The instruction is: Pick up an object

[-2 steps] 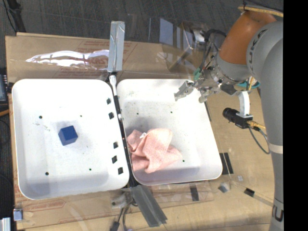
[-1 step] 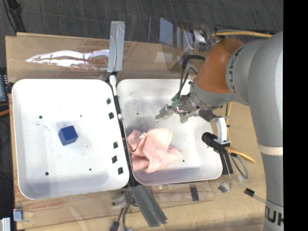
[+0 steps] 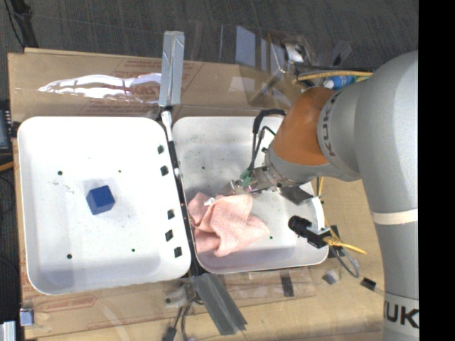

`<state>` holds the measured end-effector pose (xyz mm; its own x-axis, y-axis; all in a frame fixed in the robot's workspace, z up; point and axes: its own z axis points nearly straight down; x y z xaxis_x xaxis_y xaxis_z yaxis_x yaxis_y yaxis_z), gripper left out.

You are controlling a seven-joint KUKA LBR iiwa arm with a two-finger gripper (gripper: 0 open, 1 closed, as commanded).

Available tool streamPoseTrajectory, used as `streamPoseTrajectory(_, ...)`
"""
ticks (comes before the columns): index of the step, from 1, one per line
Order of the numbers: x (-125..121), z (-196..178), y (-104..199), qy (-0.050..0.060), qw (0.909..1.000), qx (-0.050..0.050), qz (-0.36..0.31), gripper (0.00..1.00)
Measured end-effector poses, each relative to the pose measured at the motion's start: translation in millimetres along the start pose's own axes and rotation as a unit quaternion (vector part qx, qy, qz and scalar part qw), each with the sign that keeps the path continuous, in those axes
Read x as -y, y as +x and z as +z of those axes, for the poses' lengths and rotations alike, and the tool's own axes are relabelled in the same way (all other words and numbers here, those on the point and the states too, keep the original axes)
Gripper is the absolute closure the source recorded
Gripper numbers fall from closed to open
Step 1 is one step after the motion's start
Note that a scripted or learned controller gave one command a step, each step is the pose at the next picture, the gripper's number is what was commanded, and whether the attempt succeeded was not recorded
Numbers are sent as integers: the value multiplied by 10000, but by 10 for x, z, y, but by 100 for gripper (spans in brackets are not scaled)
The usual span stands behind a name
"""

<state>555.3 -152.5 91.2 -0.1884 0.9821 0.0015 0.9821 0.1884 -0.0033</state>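
Tool (image 3: 243,183) sits low in the right bin (image 3: 213,144), about the middle of that bin's floor. It hangs at the end of the grey arm (image 3: 370,133), which reaches in over the bin's right edge. Whether the tool is spread or pressed together I cannot tell. The wrist with its orange band (image 3: 302,137) covers most of it from above, and the little that shows of its tip is small and dark.

A pink cloth (image 3: 224,224) lies crumpled in the same bin, toward the near left corner. Its left side is close against the bin's left wall and its lower folds are close to the near edge. The cloth's far right corner points toward the middle of the bin, and the tool's tip stands just beside that corner, at the cloth's far edge. Whether the two touch cannot be told from this slant.

A blue cube (image 3: 100,198) rests in the left bin (image 3: 71,240), a little left of the middle of its floor and apart from all four walls. It is well apart from the tool, with the bins' adjoining walls between them.

Both bins stand side by side on the bench (image 3: 92,66), whose top is brown cardboard along the far edge.
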Motion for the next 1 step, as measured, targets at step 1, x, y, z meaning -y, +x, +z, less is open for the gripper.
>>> streamPoseTrajectory(1,-153,-232,130,-10,9952,7,-978,0)
